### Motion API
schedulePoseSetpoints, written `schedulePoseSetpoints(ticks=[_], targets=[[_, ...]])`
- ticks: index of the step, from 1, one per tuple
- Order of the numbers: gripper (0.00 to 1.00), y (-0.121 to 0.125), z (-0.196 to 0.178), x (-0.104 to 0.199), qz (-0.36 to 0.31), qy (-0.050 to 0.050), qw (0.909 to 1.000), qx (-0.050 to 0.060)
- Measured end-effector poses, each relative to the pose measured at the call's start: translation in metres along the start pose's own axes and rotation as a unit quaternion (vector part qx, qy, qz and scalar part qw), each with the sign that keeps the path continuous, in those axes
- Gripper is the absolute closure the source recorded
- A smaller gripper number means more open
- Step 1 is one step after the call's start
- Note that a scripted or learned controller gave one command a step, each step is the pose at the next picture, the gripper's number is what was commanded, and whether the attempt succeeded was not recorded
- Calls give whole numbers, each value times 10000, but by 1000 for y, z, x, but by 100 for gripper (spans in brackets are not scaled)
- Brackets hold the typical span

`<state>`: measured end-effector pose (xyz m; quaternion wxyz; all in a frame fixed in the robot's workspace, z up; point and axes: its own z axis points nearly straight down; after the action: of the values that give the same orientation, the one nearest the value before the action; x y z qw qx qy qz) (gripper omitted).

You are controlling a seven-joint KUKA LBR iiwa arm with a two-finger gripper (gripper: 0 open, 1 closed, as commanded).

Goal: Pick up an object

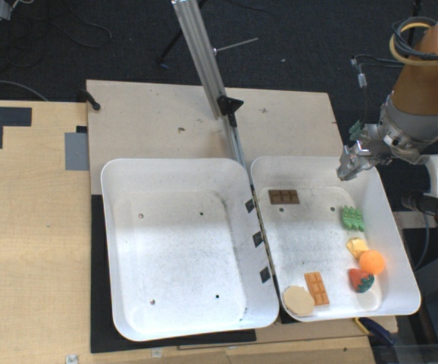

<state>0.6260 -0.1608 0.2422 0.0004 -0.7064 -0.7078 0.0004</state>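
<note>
The right bin (378,196) holds several small toys. A brown chocolate bar (284,197) lies near its far left. Along the right side sit a green piece (352,218), a yellow piece (357,246), an orange ball (371,262) and a red strawberry (361,280). At the near edge lie an orange waffle bar (317,288) and a beige round cookie (299,302). My gripper (349,167) hangs over the bin's far right corner, above and apart from the toys, with nothing seen in it.
The left bin (120,203) sits beside the right one, split by a divider with black clips (257,237). A slanted aluminium post (204,59) rises behind the bins. A wooden tabletop (29,233) lies to the left.
</note>
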Motion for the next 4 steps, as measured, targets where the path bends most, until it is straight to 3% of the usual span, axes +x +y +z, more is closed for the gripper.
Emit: schedulePoseSetpoints(ticks=[4], targets=[[100, -80, -2, 194, -12, 11, 10000, 25]])
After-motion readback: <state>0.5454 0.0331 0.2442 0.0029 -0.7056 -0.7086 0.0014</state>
